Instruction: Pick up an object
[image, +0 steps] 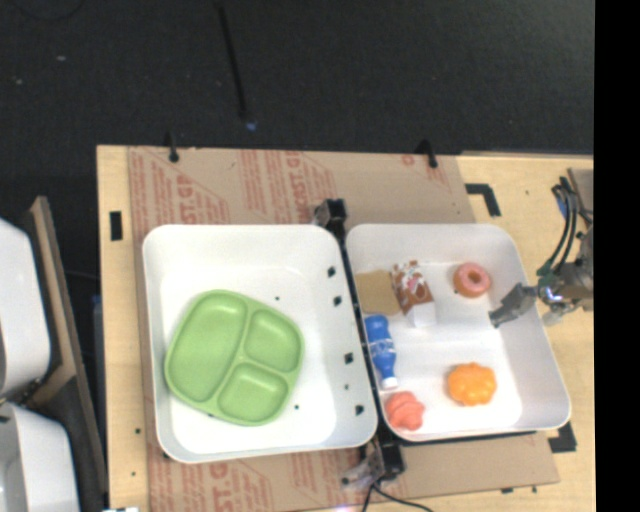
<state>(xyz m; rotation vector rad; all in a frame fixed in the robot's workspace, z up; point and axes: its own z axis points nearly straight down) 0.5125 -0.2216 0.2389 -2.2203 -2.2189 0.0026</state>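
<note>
The gripper (512, 305) hangs at the right edge of the right bin (535, 385), a dark tip reaching in over the rim at a slant, and whether it is spread or closed cannot be told at this size; nothing can be seen in its grasp. It sits low and near the wall, which reads as a start or an approach from the side, since every loose object lies in this bin. The nearest candidate is the pink doughnut (471, 280), just to the gripper's left and apart from the wall. Below lies an orange pumpkin-like toy (471, 384), well clear of its neighbours, likely the easiest take. A brown and white packet (412, 288) stands beside a flat brown card (374, 292), a blue tube (379, 350) lies along the divider, and a pink lump (404, 411) presses into the lower corner, where the walls would hinder a grasp. The left bin (200, 260) holds a green divided plate (234, 357), far from the arm
</note>
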